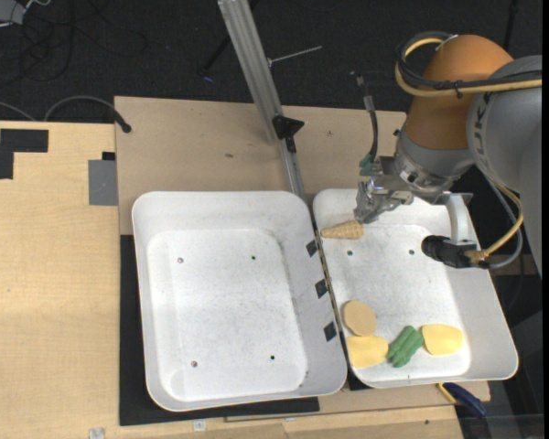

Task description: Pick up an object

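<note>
Seen from above, 2 shallow white bins sit side by side on the table [64, 245]. The left bin [224, 300] shows only its speckled floor and 4 small dark dots. A slanted aluminium rail [256, 76] rises from behind the seam between the bins. In the right bin [494, 337], a tan cone-shaped piece [342, 231] lies near the far left corner, tip pointing left. Along the near edge lie 4 toy food items in a cluster: a round tan piece [359, 317], a yellow piece [367, 351] touching it, a green pod-like piece [403, 346] just beside that, and another yellow piece [442, 339]. The gripper [377, 204] hangs just above and to the right of the cone; whether its fingers are open or closed cannot be told. The grey arm [508, 117] with its orange band enters from the right.
</note>
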Action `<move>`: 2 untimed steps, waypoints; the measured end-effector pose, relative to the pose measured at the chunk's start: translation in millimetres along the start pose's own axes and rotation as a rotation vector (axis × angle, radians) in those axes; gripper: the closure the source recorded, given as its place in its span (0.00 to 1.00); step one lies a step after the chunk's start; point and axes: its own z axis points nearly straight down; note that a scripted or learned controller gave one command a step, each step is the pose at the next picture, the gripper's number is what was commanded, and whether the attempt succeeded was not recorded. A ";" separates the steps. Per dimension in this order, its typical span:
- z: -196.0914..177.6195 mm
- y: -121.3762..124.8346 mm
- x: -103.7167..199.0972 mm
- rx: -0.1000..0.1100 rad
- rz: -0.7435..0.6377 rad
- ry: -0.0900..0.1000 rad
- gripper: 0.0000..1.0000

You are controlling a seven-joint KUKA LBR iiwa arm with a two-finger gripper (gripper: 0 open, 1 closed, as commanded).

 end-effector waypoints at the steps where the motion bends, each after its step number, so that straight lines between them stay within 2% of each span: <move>1: -9.9 -15.3 56.2 -0.001 0.000 0.000 1.00; 2: -24.5 -37.5 101.3 0.000 -0.001 0.000 1.00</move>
